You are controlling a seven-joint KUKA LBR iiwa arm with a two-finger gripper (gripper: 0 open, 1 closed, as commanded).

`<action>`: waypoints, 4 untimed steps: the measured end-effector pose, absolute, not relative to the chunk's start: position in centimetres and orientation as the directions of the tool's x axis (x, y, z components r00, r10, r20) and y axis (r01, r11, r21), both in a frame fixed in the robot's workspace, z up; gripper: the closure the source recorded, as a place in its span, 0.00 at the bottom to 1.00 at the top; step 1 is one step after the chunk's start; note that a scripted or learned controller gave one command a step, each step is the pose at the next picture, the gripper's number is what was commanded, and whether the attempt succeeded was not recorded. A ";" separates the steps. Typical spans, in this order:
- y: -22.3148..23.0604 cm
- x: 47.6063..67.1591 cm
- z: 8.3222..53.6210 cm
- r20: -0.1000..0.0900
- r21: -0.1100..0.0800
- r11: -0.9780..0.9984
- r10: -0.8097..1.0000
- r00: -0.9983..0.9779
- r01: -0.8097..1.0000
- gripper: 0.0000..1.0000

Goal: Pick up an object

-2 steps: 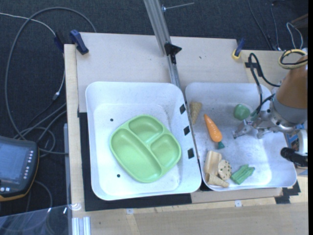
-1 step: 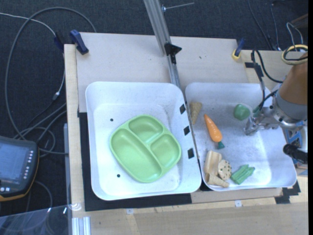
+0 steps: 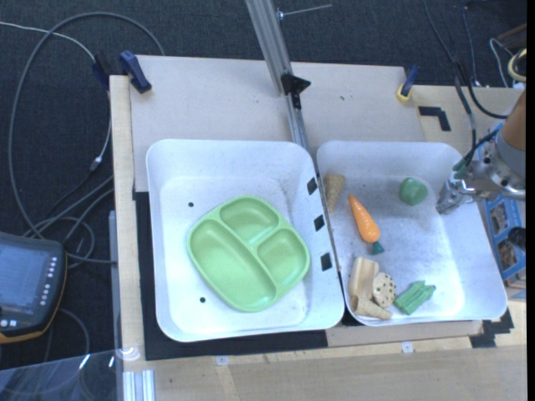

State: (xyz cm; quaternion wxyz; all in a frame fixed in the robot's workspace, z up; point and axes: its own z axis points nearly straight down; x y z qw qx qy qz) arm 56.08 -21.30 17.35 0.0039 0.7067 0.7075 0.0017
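Note:
The right bin holds an orange carrot near its middle left, a green round ball toward the back, a tan cone-shaped piece by the left wall, and a beige block with a dotted piece plus a green ridged item at the front. My gripper hangs over the right bin's right side, just right of the green ball, with nothing visibly between its fingers.
The left bin carries a green divided plate. A metal pole rises from between the bins at the back. Blue and yellow clamps sit on the bench's back corners. Cables and a tablet lie on the floor at left.

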 end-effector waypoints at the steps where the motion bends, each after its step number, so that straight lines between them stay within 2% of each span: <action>1: -21.2 56.1 21.8 -0.002 0.006 0.002 1.000 -0.002 1.000 1.00; 2: -20.2 56.4 27.3 -0.003 0.008 0.003 1.000 -0.003 1.000 1.00; 3: -14.9 54.9 27.3 0.003 -0.001 0.006 1.000 -0.006 1.000 1.00; 4: -10.3 54.4 27.6 0.003 -0.001 0.006 1.000 -0.006 1.000 1.00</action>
